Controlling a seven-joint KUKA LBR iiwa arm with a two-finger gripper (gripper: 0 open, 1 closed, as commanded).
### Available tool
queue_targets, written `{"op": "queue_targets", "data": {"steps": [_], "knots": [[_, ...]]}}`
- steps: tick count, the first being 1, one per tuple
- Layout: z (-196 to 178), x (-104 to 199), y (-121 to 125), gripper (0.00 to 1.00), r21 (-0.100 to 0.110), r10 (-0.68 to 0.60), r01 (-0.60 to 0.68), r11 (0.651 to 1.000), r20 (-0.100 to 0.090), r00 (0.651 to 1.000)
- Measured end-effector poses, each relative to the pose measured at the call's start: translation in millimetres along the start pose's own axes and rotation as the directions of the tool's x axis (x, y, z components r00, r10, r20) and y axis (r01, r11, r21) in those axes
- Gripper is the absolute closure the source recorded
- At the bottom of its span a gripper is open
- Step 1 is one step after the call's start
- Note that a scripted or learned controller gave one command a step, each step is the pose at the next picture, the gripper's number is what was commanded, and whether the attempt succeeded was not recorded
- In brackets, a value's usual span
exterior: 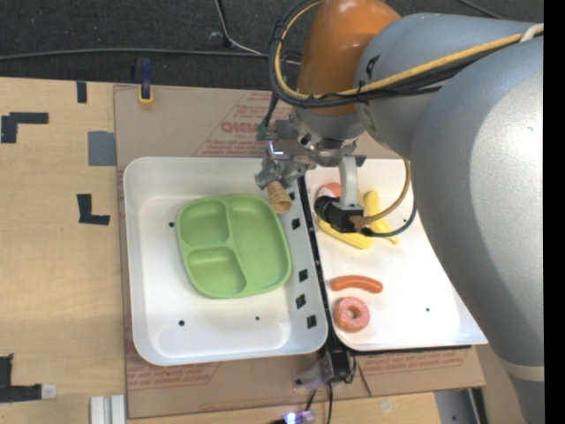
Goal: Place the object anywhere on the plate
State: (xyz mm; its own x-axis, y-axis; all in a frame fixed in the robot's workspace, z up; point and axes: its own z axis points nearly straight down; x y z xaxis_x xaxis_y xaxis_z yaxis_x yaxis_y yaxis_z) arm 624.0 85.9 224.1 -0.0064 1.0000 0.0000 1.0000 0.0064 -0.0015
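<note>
Small tan cork-like object (280,198) pinched between gripper (276,191) fingers, just above green plate (234,246) rim; probably light, stiff, easily slipped.

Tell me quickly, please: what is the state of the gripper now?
Gripper: closed on a small brown object, held at the upper right edge of the green plate.

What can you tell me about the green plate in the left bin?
The green plate is a rounded, smooth tray that looks like plastic, split by raised ridges into three compartments. It lies flat on the floor of the left bin, turned at a slant, toward the bin's right side. Its compartments look bare. A small tan object sits at its upper right rim, under the pincer.
</note>
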Motion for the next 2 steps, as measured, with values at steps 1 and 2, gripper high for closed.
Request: {"op": "queue_targets", "data": {"steps": [1,2], "knots": [[5.0,50.3,1.5,1.00,0.000,0.001,-0.001,1.000,0.000,1.000],[-5.3,98.4,28.8,1.00,-0.003,0.001,-0.001,1.000,-0.001,1.000]]}}
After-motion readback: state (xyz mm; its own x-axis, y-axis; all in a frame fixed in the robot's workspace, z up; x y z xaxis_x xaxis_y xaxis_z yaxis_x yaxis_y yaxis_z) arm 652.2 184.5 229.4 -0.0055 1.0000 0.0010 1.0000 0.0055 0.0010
